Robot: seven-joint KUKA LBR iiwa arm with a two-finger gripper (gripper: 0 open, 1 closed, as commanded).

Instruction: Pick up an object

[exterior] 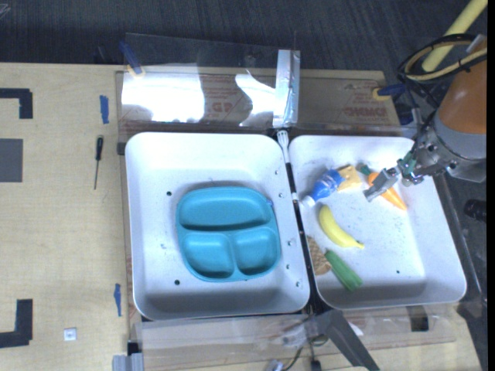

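Banana point(340, 230) is my likeliest pick, lying on the floor of the right bin point(441, 273) toward its left wall, curved, yellow, clear of its neighbours on most sides; going left to right, the left bin point(147, 207) carries a blue divided tray point(227, 232), flat and wide, a poor thing to grip; past the shared wall, at the right bin's near left, a green piece point(343, 270) lies just beside a brown speckled scrap point(317, 255), touching or nearly so; above the banana a blue-and-white item point(328, 185) leans against something yellow point(352, 178); right of these an orange carrot-like piece point(390, 192) lies under my pincer point(383, 184). I cannot tell how far my pincer stands open, nor whether anything sits in it. I judge the banana a light, stiff plastic toy with a smooth, somewhat slippery skin; I would take it across its middle, square to the curve, where it is thickest and least likely to roll away.
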